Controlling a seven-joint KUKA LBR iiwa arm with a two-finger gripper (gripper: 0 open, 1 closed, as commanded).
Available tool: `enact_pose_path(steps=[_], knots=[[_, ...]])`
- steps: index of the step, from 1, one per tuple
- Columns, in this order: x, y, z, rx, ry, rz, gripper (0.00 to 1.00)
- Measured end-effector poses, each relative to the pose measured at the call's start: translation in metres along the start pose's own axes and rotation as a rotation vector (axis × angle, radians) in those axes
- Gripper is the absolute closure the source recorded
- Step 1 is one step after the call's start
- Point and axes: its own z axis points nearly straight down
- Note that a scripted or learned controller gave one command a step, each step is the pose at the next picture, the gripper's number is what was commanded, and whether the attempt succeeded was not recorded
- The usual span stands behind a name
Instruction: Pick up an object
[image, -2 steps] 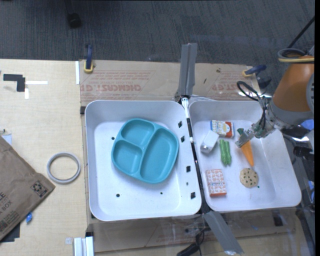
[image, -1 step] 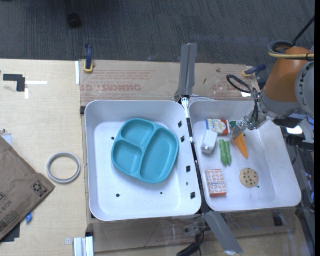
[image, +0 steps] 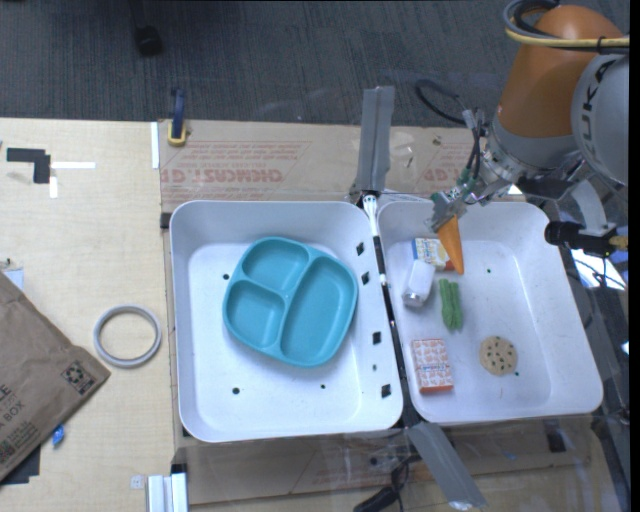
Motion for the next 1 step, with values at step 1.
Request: enact_pose_path(steps=[1], knots=[[0.0763, 0.0038, -0.0482, 0.002, 0.001, 0.000, 1.00]])
